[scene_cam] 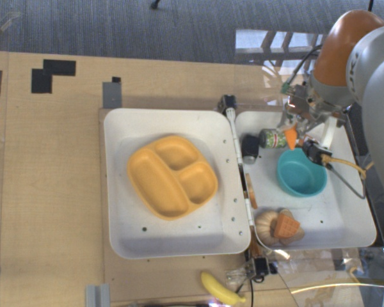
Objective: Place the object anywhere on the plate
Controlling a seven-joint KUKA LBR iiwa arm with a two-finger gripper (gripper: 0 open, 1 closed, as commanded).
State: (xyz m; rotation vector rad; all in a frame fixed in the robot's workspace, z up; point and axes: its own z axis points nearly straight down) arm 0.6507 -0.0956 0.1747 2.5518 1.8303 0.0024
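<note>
Plastic on wood, from my seat.
I see a smooth yellow plastic plate (172, 176), a glossy teal bowl (301, 173), matt white bins (173, 245) and a wood-grain counter (48, 203).

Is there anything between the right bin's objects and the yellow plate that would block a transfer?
Only the raised rims where the two bins meet. The yellow plate lies alone in the left bin; the gripper hovers over the right bin by the teal bowl.

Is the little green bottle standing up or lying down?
Lying down. The green bottle rests on its side in the right bin, lengthwise beside the teal bowl.
</note>
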